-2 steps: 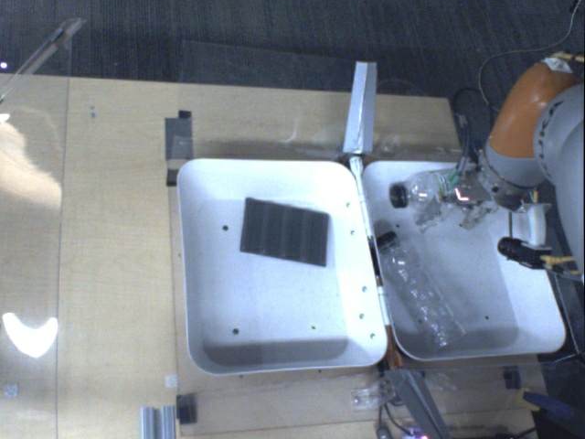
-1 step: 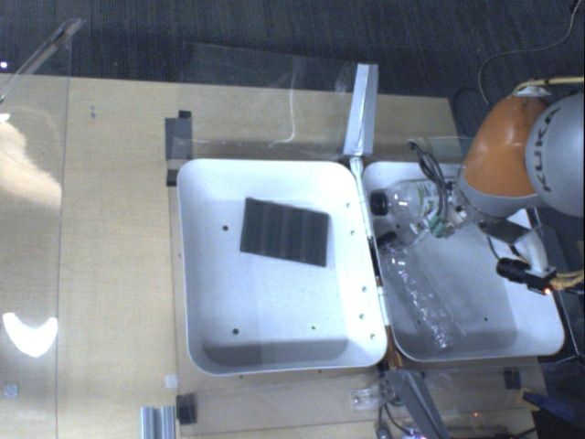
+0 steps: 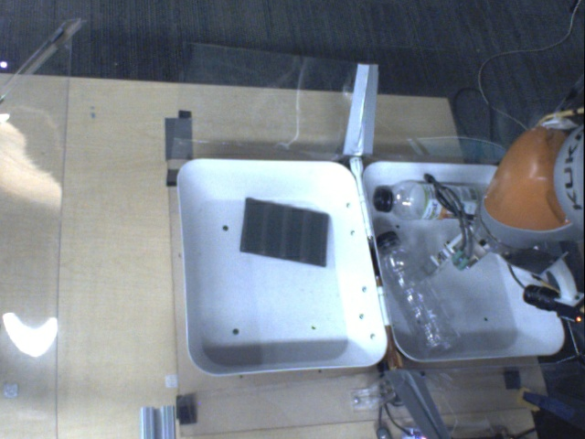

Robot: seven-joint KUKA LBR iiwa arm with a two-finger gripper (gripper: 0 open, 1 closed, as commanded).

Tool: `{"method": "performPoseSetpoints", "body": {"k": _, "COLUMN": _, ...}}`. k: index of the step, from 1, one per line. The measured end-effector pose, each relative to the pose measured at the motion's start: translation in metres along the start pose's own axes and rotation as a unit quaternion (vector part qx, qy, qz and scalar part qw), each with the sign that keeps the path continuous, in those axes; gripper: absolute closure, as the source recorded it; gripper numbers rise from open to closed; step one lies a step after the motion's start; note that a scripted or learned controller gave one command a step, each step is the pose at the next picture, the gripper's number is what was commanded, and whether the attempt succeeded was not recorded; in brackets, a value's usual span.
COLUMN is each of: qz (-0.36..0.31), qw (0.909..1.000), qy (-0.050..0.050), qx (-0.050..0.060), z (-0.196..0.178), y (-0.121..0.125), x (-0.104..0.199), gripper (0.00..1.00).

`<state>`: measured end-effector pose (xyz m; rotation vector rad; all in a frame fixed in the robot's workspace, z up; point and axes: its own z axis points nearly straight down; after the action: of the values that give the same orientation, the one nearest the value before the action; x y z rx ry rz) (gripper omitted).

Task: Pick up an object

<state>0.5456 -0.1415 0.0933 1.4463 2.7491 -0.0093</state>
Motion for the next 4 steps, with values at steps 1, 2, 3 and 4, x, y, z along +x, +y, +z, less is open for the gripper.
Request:
{"method": "performPoseSetpoints", "body": {"k": 1, "qz": 0.103, "qw": 0.9946, "qy": 0.013, "qx": 0.003, "z": -0.063, "y": 0.047, "x": -0.003, "gripper": 0.00}}
{"method": "performPoseSetpoints", "body": {"k": 2, "qz": 0.136, "qw": 0.9907, "qy": 0.014, "qx": 0.005, "z": -0.024, "y": 0.078, "x": -0.032, "gripper": 0.00}}
{"method": "performPoseSetpoints", "body": {"k": 3, "qz": 0.135, "qw": 0.9908, "qy": 0.011, "qx": 0.001, "z": 0.004, "y": 0.089, "x": -0.038, "gripper": 0.00}}
{"method": "performPoseSetpoints", "body": {"k": 4, "qz": 0.132, "qw": 0.9912, "qy": 0.008, "qx": -0.002, "z": -0.009, "y": 0.092, "x": -0.039, "gripper": 1.00}}
